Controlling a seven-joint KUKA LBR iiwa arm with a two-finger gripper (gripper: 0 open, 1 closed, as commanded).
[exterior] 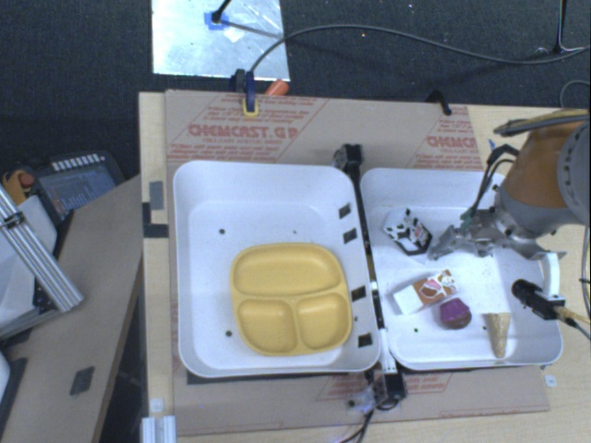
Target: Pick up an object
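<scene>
Oblique overhead view of two white bins side by side. The left bin (199, 201) holds a yellow divided tray (289, 296) at lower centre of the frame. The right bin (434, 192) carries the candidate objects: a small black-and-white item (406, 230) at its upper left, a white card with an orange picture (428, 291) near its middle, a purple lump (453, 314) just below and right of the card, and a tan cone (499, 332) at lower right, its long axis running roughly top to bottom of the frame. The arm enters from the right edge, and the gripper (450, 242) sits over the right bin's upper middle, pointing toward the left of the frame. Whether it is spread or pressed together cannot be told here, and nothing is seen pinched in it. The black-and-white item lies just to the gripper's left; the card lies below it and slightly left, both near. Either is judged the likeliest target.
</scene>
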